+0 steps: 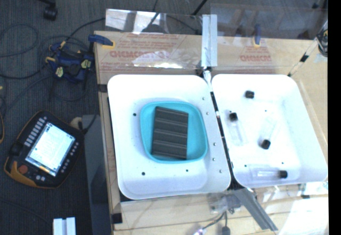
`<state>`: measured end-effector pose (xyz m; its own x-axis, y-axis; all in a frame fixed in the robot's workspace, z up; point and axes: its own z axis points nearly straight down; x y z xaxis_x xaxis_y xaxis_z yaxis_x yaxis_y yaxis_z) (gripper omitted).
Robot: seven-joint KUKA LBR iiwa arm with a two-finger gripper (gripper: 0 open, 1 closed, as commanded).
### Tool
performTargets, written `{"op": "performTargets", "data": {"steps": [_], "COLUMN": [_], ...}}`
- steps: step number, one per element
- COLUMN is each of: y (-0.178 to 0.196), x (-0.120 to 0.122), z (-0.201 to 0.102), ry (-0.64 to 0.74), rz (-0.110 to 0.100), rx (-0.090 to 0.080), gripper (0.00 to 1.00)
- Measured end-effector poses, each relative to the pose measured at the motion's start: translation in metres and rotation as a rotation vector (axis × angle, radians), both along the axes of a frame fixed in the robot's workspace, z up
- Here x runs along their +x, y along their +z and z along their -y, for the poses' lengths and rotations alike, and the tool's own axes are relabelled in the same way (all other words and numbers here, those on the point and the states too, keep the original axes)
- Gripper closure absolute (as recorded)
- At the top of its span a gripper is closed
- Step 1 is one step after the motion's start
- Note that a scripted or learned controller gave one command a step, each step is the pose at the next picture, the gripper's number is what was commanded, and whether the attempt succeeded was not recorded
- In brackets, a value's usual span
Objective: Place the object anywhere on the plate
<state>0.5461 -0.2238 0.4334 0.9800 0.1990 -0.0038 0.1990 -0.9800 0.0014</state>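
Lower right of frame: we noted a clear, black-capped vial (269, 173) along the right bin's (314, 167) near wall. Centre: a dark ribbed rectangular block (170, 132) lay flat on the glossy teal plate (145, 122) in the left bin (122, 175), with smooth white floor all round. Gripper state: we could not tell.

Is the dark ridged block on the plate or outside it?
On it: the block lies flat inside the blue plate rim.

A dark ridged block (170, 132) lies on the turquoise plate (145, 122) in the left bin (122, 100).
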Motion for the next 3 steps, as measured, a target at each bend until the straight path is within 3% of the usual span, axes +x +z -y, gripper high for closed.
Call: {"op": "performTargets", "data": {"steps": [1, 2, 3], "y": [0.001, -0.121, 0.001], "x": [-0.062, -0.062, -0.061], "z": [0.0, 0.0, 0.0], "ry": [-0.001, 0.001, 0.001], "rz": [0.001, -0.001, 0.003], "rx": [0.002, 0.003, 0.0], "gripper": [0.0, 0.0, 0.0]}}
